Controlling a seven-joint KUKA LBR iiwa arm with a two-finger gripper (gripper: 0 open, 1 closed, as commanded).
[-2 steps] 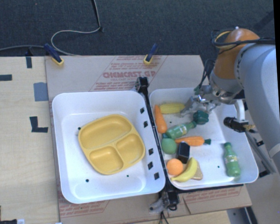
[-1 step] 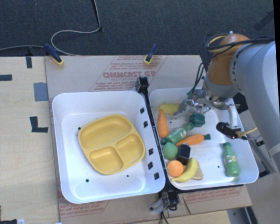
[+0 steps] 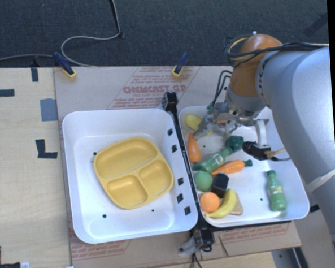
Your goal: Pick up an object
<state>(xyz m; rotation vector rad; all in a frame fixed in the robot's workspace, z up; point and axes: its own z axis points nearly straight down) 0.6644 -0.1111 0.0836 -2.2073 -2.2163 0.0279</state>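
I have the arm (image 3: 289,89) reaching in over the right bin (image 3: 299,204), with the gripper (image 3: 212,125) down near that bin's upper left corner. From this angle the wrist hides the tips, so I cannot tell how the gripper stands or whether it has anything.

The candidates are all crowded in the right bin. A yellow piece (image 3: 193,121) sits in the corner just beside the gripper, an orange carrot (image 3: 194,149) lies along the divider wall below it, and a green bottle (image 3: 217,159) lies tilted beside a second carrot (image 3: 233,167). Lower down are a green ball (image 3: 204,181), a black block (image 3: 220,184), an orange (image 3: 209,201) and a banana (image 3: 228,205), all touching or nearly so. Another green bottle (image 3: 275,191) lies apart on the right. The left bin (image 3: 79,164) carries a yellow divided plate (image 3: 134,172).

My worry is the crowding. Closing here, I judge the gripper may catch two things at once, or nudge the yellow piece against the bin wall and shut on nothing. The round carrot could also roll aside. The cable (image 3: 259,150) trailing over the bin may snag on the toys as the arm lifts.
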